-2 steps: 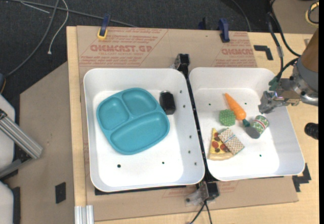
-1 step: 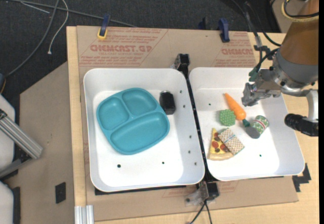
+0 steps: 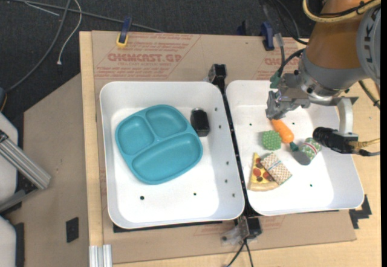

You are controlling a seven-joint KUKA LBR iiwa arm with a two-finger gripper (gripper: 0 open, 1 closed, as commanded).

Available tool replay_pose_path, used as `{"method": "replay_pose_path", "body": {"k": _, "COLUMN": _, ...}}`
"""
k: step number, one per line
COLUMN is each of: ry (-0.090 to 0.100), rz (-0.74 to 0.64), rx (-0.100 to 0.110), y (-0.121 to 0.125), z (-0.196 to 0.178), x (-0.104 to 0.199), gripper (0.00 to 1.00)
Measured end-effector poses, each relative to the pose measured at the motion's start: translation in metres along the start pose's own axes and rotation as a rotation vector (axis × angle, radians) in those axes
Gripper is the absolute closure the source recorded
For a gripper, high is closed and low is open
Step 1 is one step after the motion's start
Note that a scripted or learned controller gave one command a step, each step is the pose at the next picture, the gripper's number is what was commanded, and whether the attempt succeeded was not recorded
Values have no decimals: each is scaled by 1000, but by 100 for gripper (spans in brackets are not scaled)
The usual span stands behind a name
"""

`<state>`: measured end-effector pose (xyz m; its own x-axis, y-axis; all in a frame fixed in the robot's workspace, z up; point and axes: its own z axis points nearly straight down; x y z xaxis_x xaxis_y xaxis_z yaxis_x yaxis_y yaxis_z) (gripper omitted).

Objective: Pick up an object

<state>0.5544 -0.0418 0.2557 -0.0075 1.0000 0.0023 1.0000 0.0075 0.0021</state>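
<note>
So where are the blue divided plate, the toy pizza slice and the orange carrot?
Blue divided plastic plate [image 3: 158, 142], camera view: middle ridge.
Toy pizza slice [image 3: 260, 176], camera view: topped face.
Orange toy carrot [image 3: 283, 131], camera view: middle of body.

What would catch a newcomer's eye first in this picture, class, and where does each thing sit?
The big blue plate with three sections fills much of the left bin, with a small black block beside it. In the right bin lies a cluster of toy food: a carrot, a pizza slice. The arm's claw hangs right over the carrot.
</note>
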Motion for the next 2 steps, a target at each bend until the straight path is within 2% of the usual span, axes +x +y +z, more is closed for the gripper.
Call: {"method": "replay_pose_path", "body": {"k": 2, "ry": 0, "rz": 2, "rx": 1, "y": 28, "z": 25, "x": 100, "gripper": 100}}
